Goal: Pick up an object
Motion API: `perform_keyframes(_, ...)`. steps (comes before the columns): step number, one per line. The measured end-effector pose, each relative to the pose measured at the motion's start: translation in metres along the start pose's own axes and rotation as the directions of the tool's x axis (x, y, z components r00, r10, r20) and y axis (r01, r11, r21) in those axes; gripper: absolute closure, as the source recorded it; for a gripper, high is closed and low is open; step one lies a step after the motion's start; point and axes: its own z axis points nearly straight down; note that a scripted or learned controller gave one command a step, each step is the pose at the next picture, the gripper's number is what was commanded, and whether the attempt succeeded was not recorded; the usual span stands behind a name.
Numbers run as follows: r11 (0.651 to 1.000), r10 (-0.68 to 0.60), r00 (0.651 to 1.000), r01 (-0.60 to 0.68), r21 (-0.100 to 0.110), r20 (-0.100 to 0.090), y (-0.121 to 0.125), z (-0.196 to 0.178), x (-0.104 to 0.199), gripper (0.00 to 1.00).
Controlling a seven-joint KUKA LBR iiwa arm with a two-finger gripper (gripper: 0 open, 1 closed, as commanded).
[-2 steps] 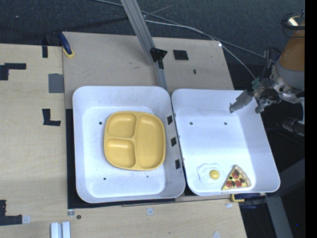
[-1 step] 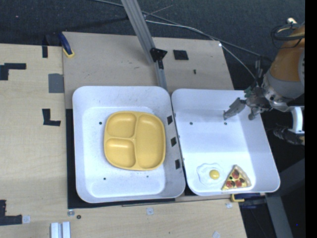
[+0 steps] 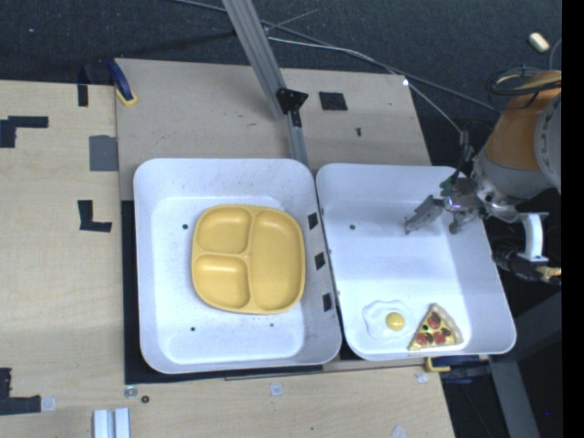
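Note:
A fried egg toy (image 3: pixel 388 320) and a pizza slice toy (image 3: pixel 435 328) lie side by side at the near edge of the right bin (image 3: pixel 365 199). My gripper (image 3: pixel 432 224) hangs over the far right part of that bin, well behind both toys. Its fingers are spread open, one grey finger (image 3: pixel 415 219) pointing left, and nothing is between them. A yellow divided plate (image 3: pixel 248 258) rests in the middle of the left bin (image 3: pixel 164 245).
The arm's orange band (image 3: pixel 516 140) reaches in from the right over the bin's rim. A metal pole (image 3: pixel 265 53) slants down to the bins' far edge. Cables run across the dark floor behind the bench.

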Motion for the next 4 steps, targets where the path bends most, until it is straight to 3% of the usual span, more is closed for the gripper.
perform_keyframes(1,1.000,-0.001,1.000,0.001,-0.007,0.002,0.001,0.046,0.000,0.00)
perform_keyframes(2,1.000,-0.002,1.000,0.002,-0.011,0.005,0.002,0.033,0.000,1.00)
perform_keyframes(3,1.000,0.000,1.000,0.000,-0.008,0.000,-0.005,-0.013,0.002,1.00)
perform_keyframes(4,1.000,-0.002,1.000,0.002,-0.009,0.000,0.004,-0.068,0.010,1.00)
